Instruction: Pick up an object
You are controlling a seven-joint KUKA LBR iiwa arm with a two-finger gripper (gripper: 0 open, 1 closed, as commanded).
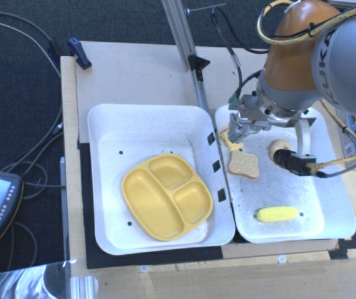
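My gripper [240, 129] hangs low over the rear left corner of the right bin [335, 199]. Just below it lies a small yellow piece [231, 144], partly hidden by the gripper, and I cannot see whether the two touch. A slice of toast [244, 165] lies in front of the gripper, close to the bin's left wall. Near the front of the same bin rests a yellow corn cob [277, 214], well apart from the gripper.
The left bin [103, 124] holds a yellow divided plate [167, 195]. A slanted metal post [184, 36] rises behind the gap between the bins. A blue clamp [78, 52] sits at the bench's far left corner.
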